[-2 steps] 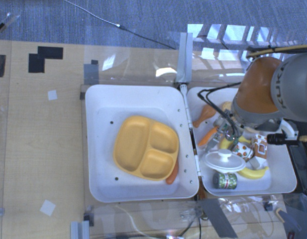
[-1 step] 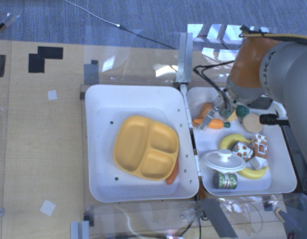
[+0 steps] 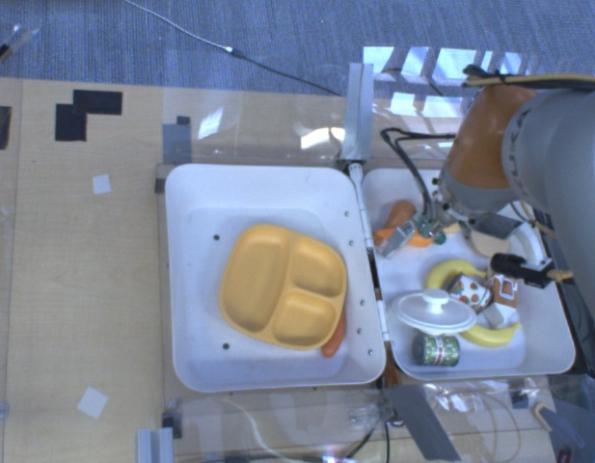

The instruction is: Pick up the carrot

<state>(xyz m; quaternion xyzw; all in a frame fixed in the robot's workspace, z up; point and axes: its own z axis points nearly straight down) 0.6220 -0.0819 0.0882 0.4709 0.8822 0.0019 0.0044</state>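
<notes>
Spanning the wooden worktop (image 3: pixel 75 287), two white bins sit side by side; blue carpet lies beyond. Gripper (image 3: pixel 405 234) is low in the right bin (image 3: pixel 557 355), its fingers narrow, closed around the carrot (image 3: pixel 398 218) near the bin's left wall. Banana (image 3: pixel 471 302), white lid (image 3: pixel 434 311) and green can (image 3: pixel 437 349) lie nearby. Left bin (image 3: pixel 196 258) holds a yellow divided plate (image 3: pixel 283 285).

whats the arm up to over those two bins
The grey arm with the orange band reaches into the right white bin, its gripper down at an orange carrot by the bin's left wall. Whether it has the carrot is unclear. That bin also holds a yellow banana, a white lid and a green can. The left white bin holds a yellow divided plate.
</notes>
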